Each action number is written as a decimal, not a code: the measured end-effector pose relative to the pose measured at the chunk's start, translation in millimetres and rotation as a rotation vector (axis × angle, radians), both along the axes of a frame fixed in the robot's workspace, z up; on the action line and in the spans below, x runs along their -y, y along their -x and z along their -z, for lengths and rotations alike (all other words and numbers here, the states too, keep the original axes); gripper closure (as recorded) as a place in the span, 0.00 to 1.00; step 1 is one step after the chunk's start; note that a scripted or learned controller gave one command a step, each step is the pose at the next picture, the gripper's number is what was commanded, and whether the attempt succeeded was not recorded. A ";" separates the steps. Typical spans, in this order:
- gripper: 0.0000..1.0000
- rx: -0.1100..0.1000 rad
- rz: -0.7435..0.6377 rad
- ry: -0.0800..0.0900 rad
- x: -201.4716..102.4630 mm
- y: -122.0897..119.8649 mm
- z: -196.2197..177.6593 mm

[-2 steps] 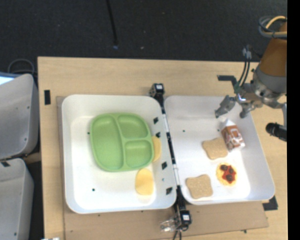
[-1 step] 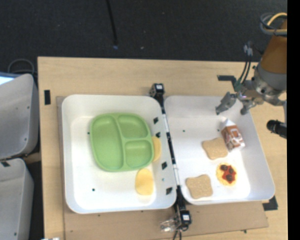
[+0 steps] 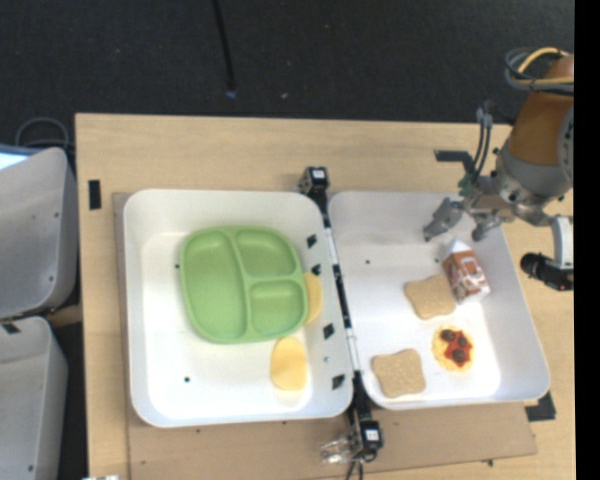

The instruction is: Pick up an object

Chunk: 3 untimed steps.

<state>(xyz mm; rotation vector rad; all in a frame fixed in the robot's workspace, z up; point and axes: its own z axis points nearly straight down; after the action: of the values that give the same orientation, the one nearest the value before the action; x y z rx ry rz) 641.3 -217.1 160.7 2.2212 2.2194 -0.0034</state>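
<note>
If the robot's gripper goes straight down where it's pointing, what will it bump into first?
Probably the bare white floor of the right bin. The gripper sits above the bin's upper part, and the brown packaged snack lies just below it in the picture, so it might clip that instead. Depth is hard to judge.

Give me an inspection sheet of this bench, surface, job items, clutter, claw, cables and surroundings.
Surface: wooden bench bearing a left bin and a right bin, side by side.
Job's things: right bin holds two bread slices, a wrapped packet and a yellow piece with red topping. Left bin holds a green divided plate and a yellow piece.
Clutter: nothing seen.
Claw: claw over the right bin's far right corner, above the packet, fingers spread, nothing between them.
Cables: dark cable on the floor beyond the bench.
Surroundings: dark floor, grey panels left.
</note>
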 end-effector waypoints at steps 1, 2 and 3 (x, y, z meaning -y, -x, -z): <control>0.00 0.000 0.001 0.000 5.1 -1.8 61.2; 0.00 0.003 0.000 0.001 6.5 -2.6 58.4; 1.00 0.006 -0.003 0.003 7.4 -3.4 46.9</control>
<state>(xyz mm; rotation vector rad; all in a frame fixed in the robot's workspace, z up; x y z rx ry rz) 644.7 -224.5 113.8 2.2135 2.2174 -0.0003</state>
